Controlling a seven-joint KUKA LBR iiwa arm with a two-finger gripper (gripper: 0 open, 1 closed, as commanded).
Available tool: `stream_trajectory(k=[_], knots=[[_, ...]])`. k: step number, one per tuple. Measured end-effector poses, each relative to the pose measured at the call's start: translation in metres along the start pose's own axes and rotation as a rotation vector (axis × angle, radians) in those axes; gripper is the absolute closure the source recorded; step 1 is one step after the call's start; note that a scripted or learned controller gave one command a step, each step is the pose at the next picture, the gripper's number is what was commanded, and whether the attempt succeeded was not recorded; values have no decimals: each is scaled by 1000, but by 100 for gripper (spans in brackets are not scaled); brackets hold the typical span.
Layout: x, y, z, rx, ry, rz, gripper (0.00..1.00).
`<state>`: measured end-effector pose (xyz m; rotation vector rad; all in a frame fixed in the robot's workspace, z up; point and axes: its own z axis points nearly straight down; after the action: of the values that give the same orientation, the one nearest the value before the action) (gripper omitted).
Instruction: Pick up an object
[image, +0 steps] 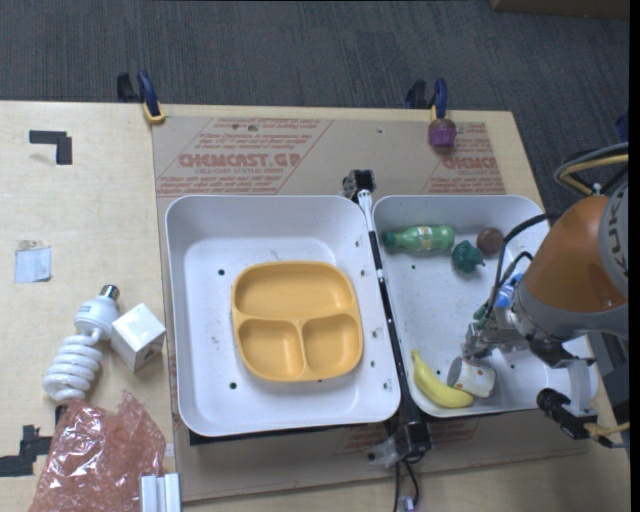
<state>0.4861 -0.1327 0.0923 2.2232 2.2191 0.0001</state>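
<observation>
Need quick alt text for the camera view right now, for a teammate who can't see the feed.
The arm's hand is low in the right bin, just above a small white object beside a banana; a green bottle lies near the bin's far wall. The left bin holds a yellow divided plate.

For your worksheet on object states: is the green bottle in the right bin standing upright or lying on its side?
Lying on its side: the green bottle stretches lengthwise across the right bin floor.

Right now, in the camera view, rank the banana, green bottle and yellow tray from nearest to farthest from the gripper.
Measured from the gripper:
1. Banana, just beside it, right bin's near edge.
2. Green bottle, same bin's far side.
3. Yellow tray, centre of the left bin.
</observation>
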Motion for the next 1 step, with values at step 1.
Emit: stream_trajectory(k=[1], knots=[[31, 59, 0, 0, 0, -2, 0]])
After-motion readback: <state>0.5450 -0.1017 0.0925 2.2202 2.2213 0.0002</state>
